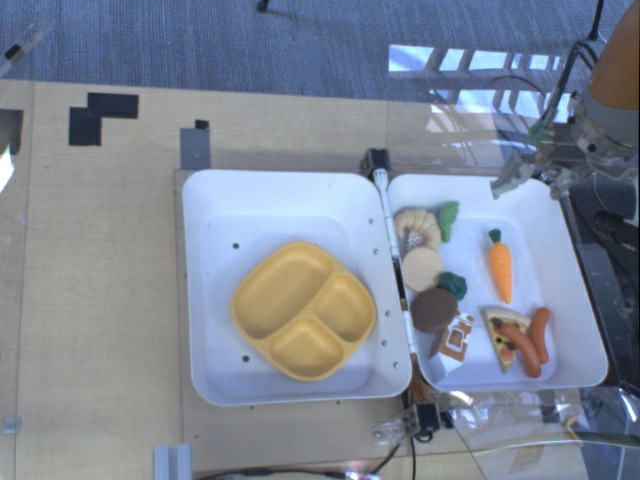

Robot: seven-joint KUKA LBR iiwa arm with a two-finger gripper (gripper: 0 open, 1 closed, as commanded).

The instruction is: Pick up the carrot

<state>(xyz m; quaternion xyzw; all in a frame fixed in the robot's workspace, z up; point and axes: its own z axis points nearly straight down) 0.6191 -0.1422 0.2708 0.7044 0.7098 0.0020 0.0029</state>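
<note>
Carrot (500,264) loose in right bin (580,298), gripper (522,173) apart at far rim, grip state seemingly unreadable.

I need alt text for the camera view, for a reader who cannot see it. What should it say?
A toy carrot lies in the right white bin among other toy foods, including a pizza slice and a sausage. The gripper hovers at that bin's upper edge. The left bin holds a yellow divided plate.
</note>
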